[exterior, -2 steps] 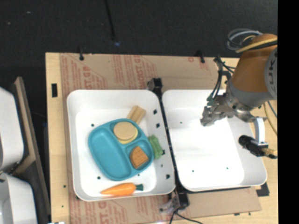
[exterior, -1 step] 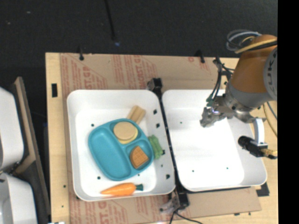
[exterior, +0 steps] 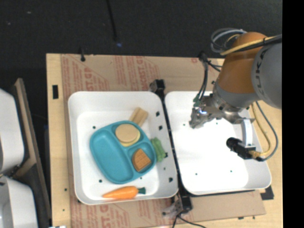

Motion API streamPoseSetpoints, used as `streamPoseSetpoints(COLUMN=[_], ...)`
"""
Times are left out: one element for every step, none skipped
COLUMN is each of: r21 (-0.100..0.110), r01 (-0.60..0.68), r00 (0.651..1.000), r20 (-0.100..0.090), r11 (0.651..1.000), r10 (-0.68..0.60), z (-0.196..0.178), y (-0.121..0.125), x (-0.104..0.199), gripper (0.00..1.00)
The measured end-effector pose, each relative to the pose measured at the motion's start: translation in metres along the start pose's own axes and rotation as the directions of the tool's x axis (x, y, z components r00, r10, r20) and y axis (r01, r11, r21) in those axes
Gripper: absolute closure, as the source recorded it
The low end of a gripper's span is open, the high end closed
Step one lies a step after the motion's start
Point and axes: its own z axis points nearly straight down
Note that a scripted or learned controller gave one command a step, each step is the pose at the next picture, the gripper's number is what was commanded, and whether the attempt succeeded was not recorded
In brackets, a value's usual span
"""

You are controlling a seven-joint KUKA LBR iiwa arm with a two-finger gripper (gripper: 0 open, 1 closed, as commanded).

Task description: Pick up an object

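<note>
Bench was a pale wood board with a cardboard sheet on top, two white bins side by side on it, dark floor behind. Left bin (exterior: 76,127) held everything: a blue divided tray (exterior: 107,158) lying diagonally, a round tan disc (exterior: 128,133) in its upper compartment, a brown waffle-like piece (exterior: 141,159) in the lower right one. A tan wooden block (exterior: 139,115) poked out from behind the tray's top edge, a green item (exterior: 158,150) was wedged between tray and bin wall, and an orange carrot (exterior: 124,192) lay loose along the front wall.

Gripper (exterior: 198,119) sat over the right bin (exterior: 213,175), near its upper left corner, close to the divider. Couldn't tell its state, too small and dark from this angle. Nothing visible in its grasp.

Judgement: arm was parked on the wrong side for a pick (all candidates were in the left bin). Carrot looked the easiest target, since it lay free of the tray. The pieces in the tray looked flat and might be awkward to grip.
</note>
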Motion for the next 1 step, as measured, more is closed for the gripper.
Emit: streamPoseSetpoints(r21=[0.001], r01=[0.000], r00=[1.000], r20=[-0.001], r11=[1.000], r10=[0.000], z=[-0.0006], y=[-0.0201], x=[0.0486], gripper=[1.00])
